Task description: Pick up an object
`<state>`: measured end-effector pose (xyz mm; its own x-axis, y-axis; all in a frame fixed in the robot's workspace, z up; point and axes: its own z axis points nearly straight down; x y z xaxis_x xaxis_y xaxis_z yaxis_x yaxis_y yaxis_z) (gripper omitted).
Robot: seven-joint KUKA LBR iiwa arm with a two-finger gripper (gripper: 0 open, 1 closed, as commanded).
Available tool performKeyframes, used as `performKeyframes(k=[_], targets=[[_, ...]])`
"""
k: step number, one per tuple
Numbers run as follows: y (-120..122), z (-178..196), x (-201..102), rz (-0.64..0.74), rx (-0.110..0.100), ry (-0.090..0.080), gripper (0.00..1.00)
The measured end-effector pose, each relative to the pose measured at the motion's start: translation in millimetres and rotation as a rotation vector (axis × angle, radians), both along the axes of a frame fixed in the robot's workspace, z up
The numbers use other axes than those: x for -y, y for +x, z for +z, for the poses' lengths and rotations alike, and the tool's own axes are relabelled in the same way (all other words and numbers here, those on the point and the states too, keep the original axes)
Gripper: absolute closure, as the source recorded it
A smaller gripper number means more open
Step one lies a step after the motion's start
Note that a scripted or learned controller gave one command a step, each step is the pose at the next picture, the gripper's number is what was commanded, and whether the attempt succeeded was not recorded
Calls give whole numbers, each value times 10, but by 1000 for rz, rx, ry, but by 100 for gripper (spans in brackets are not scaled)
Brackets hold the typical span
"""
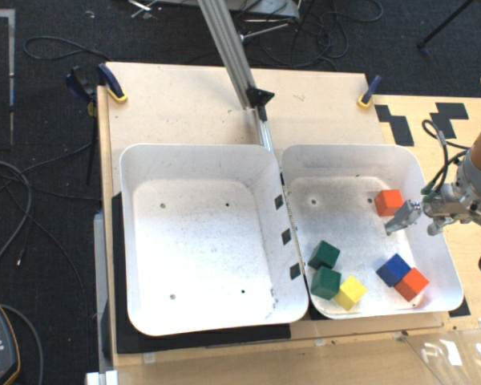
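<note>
Pincer (417, 217): at three o'clock of the right bin (361, 157), over its right wall, fingers pointing left toward the bin's middle. Whether the fingers stand apart or together cannot be told at this size; nothing is seen between them.

Orange block, upper (388, 202): on the bin floor at ten o'clock of the pincer tip, just beside it; contact cannot be confirmed.

Blue block (394, 269): at five o'clock of the bin, touching a second orange block (414, 283) on its lower right.

Green blocks, two: one (325, 255) at seven o'clock of the bin, the other (325, 282) directly below it, touching or nearly so.

Yellow block (352, 291): at six o'clock of the bin, beside the lower green block.

Left bin (140, 160): white, bearing only specks.

Progress: no block lifted; all six rest on the bin floor. Judged state: approach under way, likeliest target the upper orange block. Remaining: closing on a block and raising it clear.
</note>
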<state>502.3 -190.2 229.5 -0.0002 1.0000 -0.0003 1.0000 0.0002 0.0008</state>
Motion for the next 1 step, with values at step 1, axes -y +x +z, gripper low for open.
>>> performKeyframes(k=[1], targets=[[-127,-1353,88,-2,1,-2,0]])
